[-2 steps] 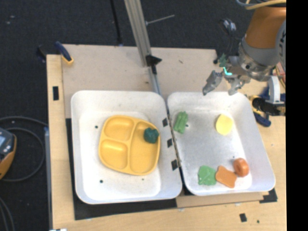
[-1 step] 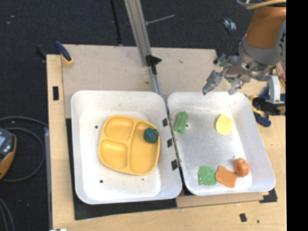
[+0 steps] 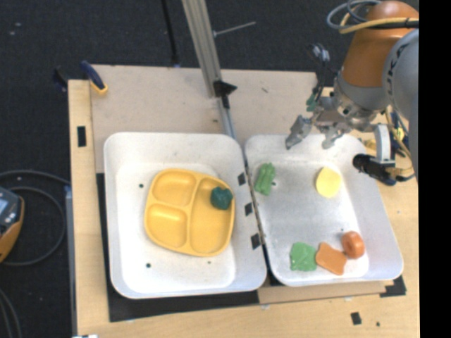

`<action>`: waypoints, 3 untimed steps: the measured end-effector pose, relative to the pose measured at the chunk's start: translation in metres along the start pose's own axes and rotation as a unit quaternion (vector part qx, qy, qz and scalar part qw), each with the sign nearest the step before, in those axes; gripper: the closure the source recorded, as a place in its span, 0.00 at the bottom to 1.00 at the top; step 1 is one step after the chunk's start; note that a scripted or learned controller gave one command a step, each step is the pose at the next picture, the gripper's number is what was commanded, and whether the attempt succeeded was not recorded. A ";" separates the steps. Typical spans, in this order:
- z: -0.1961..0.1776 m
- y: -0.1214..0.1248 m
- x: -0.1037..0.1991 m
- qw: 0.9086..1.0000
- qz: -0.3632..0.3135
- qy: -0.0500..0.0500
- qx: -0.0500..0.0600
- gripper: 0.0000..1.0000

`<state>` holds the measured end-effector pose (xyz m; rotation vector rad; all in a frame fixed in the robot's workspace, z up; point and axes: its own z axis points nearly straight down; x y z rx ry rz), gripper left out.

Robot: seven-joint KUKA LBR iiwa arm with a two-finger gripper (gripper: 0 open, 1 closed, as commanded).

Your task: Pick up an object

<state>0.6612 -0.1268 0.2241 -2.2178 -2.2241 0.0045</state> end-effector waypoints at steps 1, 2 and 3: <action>0.055 -0.005 0.008 1.000 0.000 0.000 0.001 0.00; 0.100 -0.010 0.002 1.000 0.001 0.000 0.000 0.00; 0.085 -0.008 0.001 1.000 0.002 -0.001 -0.003 1.00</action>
